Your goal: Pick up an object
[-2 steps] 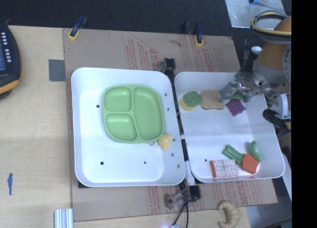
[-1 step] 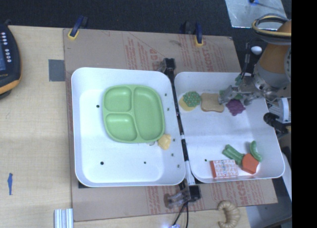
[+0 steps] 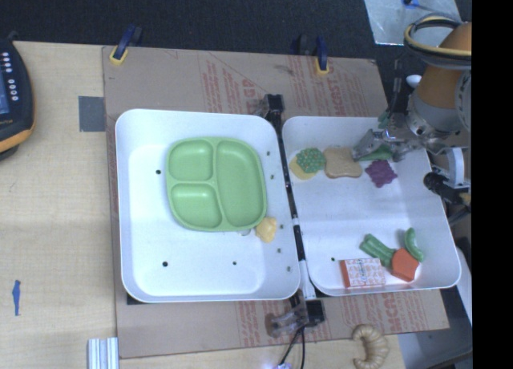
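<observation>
Reaching in from the right, arm (image 3: 437, 87) bent low over right bin (image 3: 449, 223), gripper (image 3: 377, 144) grip unclear, beside purple toy (image 3: 381, 172)

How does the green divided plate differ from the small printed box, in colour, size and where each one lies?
The green divided plate is plain pale green; the small printed box is white with red print. The plate is far larger than the box. The plate lies in the left bin, the box in the right bin near its front edge. Both lie flat.
</observation>
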